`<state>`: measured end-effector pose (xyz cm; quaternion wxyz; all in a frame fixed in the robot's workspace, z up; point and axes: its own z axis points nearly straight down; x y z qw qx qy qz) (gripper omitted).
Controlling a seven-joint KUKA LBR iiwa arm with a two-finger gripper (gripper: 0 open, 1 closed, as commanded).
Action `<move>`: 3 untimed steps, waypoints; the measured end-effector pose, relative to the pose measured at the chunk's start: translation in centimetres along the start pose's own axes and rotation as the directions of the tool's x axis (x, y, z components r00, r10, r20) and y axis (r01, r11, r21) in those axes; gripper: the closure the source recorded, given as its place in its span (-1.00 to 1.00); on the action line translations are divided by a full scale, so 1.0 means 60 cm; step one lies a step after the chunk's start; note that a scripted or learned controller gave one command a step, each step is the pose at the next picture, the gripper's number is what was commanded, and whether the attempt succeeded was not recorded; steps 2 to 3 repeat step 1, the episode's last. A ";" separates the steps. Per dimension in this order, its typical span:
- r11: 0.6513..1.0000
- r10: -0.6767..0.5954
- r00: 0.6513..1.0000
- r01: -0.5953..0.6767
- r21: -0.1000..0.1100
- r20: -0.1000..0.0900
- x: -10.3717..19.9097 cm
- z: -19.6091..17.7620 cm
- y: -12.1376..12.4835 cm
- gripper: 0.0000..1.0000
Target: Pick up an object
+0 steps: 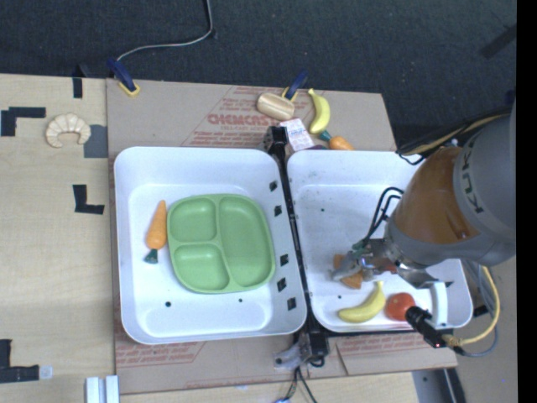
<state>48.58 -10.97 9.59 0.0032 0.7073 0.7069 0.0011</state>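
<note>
Arm Reaches Into Right Bin

The gripper (359,263) hangs low in the right bin (336,179), lower right of the frame, over small orange-brown pieces (346,273); whether its fingers are clenched or released cannot be told. A banana (362,306) and tomato (399,305) lie just below it. The left bin (134,225) holds a green plate (221,243) and carrot (157,224)

Beside the green divided plate (221,243) in the left bin (134,309) lies a carrot (157,226), while the gripper (362,263) hangs over the right bin (336,175) near a banana (362,307) and tomato (399,306).
</note>
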 end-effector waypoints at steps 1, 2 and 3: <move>1.000 -0.003 1.000 0.003 0.006 -0.003 0.094 -0.147 0.128 1.00; 1.000 -0.003 1.000 0.003 0.006 -0.003 0.094 -0.147 0.128 1.00; 1.000 -0.003 1.000 0.003 0.006 -0.003 0.094 -0.147 0.128 1.00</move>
